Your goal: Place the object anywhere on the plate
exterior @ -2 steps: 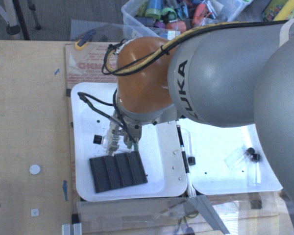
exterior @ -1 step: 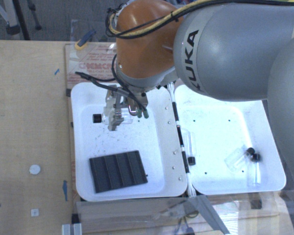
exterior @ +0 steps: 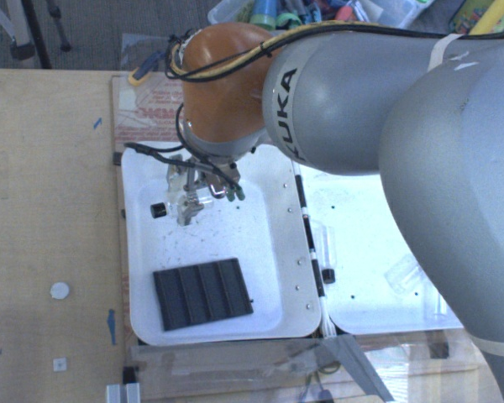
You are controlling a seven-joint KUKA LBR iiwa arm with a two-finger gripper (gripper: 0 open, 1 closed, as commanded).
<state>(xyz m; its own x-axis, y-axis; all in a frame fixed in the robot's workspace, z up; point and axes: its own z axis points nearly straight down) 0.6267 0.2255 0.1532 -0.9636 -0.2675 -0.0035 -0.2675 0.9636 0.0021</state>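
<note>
Note that the tool [exterior: 187, 212] hangs low at the frame's centre-left over the left bin [exterior: 269, 225], jaw state indeterminable, close beside a small black object [exterior: 158, 211], while the dark ribbed plate [exterior: 202, 293] waits below toward the bin's lower edge.

The grey arm [exterior: 386, 99] reaches in from the right, its end effector [exterior: 189, 204] hanging over the upper part of the left bin [exterior: 269, 225]. A small black object [exterior: 158, 211] lies just beside it on the bin floor. A dark ridged plate [exterior: 202, 293] rests nearer the bin's front edge.
</note>
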